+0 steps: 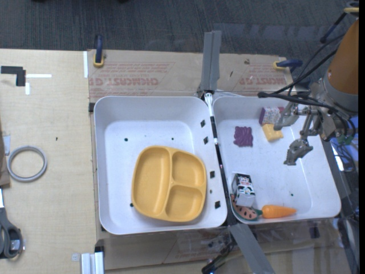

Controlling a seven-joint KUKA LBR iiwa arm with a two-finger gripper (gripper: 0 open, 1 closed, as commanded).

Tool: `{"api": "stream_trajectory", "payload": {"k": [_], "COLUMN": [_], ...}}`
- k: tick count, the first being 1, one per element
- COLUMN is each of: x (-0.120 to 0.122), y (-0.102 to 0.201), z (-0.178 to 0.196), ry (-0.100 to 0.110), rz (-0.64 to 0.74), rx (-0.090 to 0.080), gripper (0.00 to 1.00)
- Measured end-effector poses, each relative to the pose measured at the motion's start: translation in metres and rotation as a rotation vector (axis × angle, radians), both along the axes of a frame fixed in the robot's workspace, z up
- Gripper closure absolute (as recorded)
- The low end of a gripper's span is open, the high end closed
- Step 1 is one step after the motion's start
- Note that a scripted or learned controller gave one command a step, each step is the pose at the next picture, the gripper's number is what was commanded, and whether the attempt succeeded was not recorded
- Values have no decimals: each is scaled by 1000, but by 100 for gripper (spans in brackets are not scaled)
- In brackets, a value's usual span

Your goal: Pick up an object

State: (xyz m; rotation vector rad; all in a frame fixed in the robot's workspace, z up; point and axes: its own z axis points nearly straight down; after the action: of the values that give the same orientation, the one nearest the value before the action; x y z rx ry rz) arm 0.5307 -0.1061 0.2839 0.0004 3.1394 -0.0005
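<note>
A grey robot arm reaches in over the right bin (319,207), its gripper (297,152) hanging above bare white floor; whether it is open or closed cannot be told, and nothing is seen in its grasp. Just up and left of the gripper lie a yellow piece (272,132) and a purple block (267,116); a purple grape cluster (243,136) sits farther left. Below the gripper, near the bin's front wall, rest an orange carrot (279,212), a watermelon slice (247,213) and a small printed carton (244,188). Well to its left, the left bin (114,124) carries a yellow divided plate (169,183).
</note>
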Motion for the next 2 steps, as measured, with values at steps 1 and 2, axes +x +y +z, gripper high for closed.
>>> {"api": "stream_trajectory", "payload": {"k": [1, 2], "x": [7, 82], "y": [-34, -43], "z": [-192, -191], "ry": [0, -3], "rz": [-19, -293], "rx": [-1, 0], "gripper": [0, 0]}}
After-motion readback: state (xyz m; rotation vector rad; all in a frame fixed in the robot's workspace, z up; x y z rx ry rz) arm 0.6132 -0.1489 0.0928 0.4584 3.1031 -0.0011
